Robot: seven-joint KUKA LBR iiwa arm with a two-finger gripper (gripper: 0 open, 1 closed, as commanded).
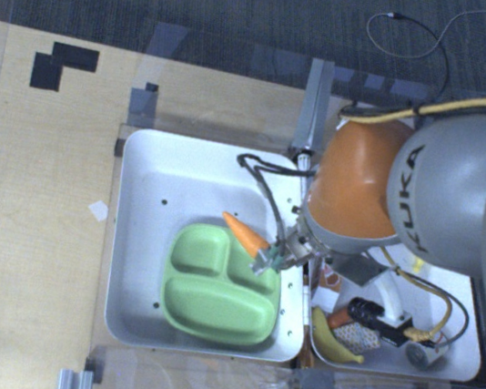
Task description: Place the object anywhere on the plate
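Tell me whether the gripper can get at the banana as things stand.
Probably yes. The banana lies uncovered at the right bin's front left corner, near the gripper, which sits over the plate by the carrot.

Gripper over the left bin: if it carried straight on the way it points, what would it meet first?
Probably the green plate: the gripper points down at its right edge, beside the carrot. Depth is unclear.
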